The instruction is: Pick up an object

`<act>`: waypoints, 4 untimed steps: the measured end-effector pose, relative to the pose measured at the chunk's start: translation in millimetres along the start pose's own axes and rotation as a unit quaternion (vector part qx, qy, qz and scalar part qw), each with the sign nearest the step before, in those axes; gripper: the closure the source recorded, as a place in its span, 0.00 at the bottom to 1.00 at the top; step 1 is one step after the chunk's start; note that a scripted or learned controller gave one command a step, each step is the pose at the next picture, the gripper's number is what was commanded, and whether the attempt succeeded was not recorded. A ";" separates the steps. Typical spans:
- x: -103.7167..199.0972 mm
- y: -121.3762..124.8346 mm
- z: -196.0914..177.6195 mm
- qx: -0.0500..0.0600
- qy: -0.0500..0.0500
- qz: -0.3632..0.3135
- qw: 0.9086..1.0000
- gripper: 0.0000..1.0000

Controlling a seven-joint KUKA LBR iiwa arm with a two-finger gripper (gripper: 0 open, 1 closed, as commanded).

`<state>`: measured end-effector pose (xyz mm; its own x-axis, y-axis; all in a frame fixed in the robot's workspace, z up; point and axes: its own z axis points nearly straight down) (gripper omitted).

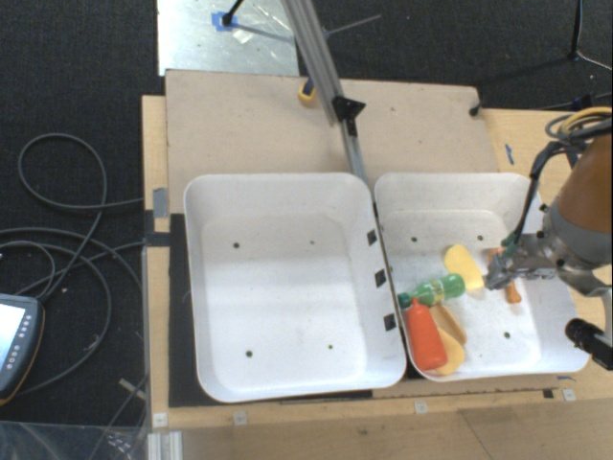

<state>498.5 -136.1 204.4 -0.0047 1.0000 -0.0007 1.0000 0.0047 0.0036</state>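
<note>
The gripper (500, 274) hangs low in the right bin (431, 199); whether it is open or grips anything, I cannot tell. A small orange piece (513, 293) lies just beside it, a yellow piece (463, 266) and green bottle (441, 288) further left. This looks like the reaching step; next, settling squarely over one piece.

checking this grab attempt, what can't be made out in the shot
- Gripper, camera view: too small and blurred to tell how it stands.
- Small orange object: partly under the gripper, identity unclear.
- Tan piece: partly covered by the orange-red object.
- Arm: cut off by the right edge.
</note>
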 end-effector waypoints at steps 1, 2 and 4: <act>53.6 8.1 -13.7 0.000 0.001 -0.003 1.000 1.00; 106.0 31.2 -23.6 0.000 0.001 -0.003 1.000 1.00; 209.5 54.8 -40.1 0.001 0.002 -0.003 1.000 1.00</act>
